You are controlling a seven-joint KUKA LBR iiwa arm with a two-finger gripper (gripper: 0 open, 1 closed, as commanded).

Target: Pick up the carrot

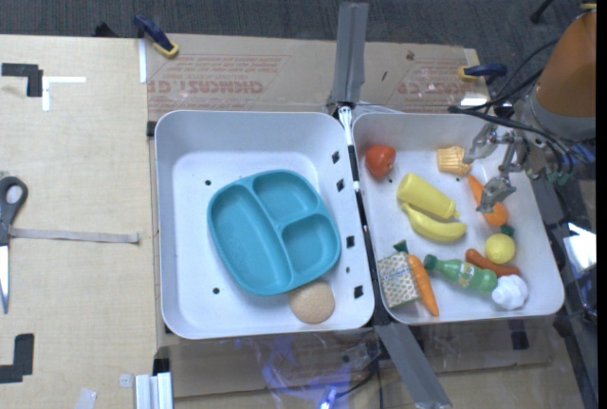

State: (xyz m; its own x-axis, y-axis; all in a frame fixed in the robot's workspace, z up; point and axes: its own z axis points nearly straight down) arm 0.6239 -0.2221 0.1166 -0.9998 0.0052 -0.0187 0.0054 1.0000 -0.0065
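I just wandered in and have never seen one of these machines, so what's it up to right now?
A robot arm is reaching into the right bin, which holds toy food. Its gripper hangs low over an orange piece near the bin's right wall, beside a yellow bottle and a banana. A carrot lies untouched near the front. The left bin holds a blue divided plate.

We see two bins side by side on the desk [76,170], divided plate [273,232] in the left bin [180,151], bread roll [312,303] just before it, carrot [423,284] in the right bin [541,236], claw [493,184] above that bin's far right
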